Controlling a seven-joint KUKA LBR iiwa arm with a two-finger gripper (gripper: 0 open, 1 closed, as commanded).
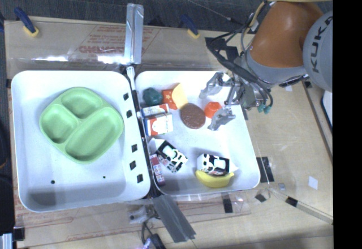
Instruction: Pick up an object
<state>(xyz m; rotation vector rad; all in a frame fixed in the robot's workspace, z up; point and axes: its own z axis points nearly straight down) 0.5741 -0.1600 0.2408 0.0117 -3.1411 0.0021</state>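
My gripper (217, 102) hangs over the upper right part of the right bin (249, 146), its two fingers spread open. One fingertip (211, 85) is near the bin's far wall and the other (222, 120) sits lower. A small orange object (212, 109) lies in the bin between them, close to the lower finger; nothing is held. Just left of it lies a brown round disc (193, 116). A yellow wedge (179, 95), a red piece (168, 98) and a dark teal object (151, 95) sit along the far side.
A red-and-white box (160, 124), a black-and-white cow toy (172, 158) and a yellow banana (215, 178) with a cow-patterned piece (215, 164) fill the rest of the right bin. The left bin (34, 185) holds a green divided plate (82, 123).
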